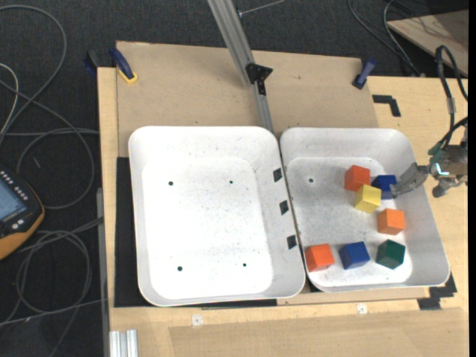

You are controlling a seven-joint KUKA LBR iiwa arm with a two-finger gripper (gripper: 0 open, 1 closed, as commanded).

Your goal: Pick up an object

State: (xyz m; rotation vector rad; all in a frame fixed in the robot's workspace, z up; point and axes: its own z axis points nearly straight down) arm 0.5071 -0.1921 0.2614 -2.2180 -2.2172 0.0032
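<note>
The end effector (407,178) reaches in from the right edge of the frame, over the right wall of the right bin (416,155). Its grey tip lies just beside the dark blue block (384,184), perhaps touching it; nothing can be seen between its fingers, and whether they are apart or together cannot be told, since they blur into one grey shape. The arm behind it is cut off by the frame edge, with only cables and a small bright patch showing.

The blocks all sit in the right bin. An orange block (357,176) is at the upper part, with a yellow block (368,198) touching it from below and partly covering the dark blue one. Another orange block (391,220) lies lower right. Along the bottom wall stand a red-orange block (320,256), a blue block (354,254) and a green block (390,253). The left bin (149,147) lies beside it on the counter (186,69)
</note>
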